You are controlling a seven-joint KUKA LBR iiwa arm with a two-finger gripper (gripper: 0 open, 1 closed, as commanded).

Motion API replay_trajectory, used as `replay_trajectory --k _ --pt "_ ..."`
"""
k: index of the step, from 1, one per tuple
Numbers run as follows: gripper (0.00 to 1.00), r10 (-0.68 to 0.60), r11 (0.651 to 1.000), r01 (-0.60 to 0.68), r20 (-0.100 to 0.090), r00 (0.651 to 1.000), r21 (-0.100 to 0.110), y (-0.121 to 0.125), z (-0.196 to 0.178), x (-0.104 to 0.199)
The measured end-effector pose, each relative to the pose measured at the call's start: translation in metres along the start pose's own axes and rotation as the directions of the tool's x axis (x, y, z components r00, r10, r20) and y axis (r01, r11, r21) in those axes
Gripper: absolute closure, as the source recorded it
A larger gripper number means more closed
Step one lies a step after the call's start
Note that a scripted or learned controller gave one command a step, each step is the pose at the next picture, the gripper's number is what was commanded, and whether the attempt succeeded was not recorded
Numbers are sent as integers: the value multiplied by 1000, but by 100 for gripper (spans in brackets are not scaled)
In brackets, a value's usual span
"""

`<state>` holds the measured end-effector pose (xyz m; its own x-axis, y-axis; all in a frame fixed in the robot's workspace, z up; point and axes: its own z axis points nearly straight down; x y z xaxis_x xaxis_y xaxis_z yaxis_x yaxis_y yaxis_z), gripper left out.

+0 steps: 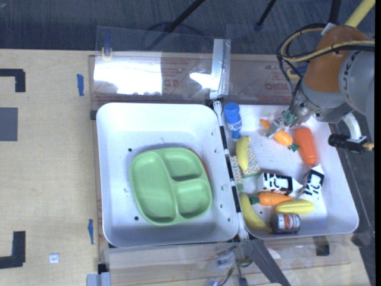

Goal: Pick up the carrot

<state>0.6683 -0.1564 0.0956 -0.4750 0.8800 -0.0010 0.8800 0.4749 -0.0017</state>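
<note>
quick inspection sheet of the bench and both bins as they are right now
surface: wooden bench bearing left bin and right bin, side by side
job's things: carrot lies in right bin's near half, beside a yellow banana
clutter: green divided plate in left bin; in right bin a blue bottle, long orange vegetable, small orange piece, can, black-and-white items, further bananas
grippers: gripper low over right bin's far part at the small orange piece, away from the carrot
cables: yellow and black cables looped by the arm
surroundings: dark floor, stand legs, clear panel behind the bins
</note>
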Motion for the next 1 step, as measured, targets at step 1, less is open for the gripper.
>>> replay_trajectory --k 1 --pt "100 -23 1000 23 1 1000 -4 31 -98 57"
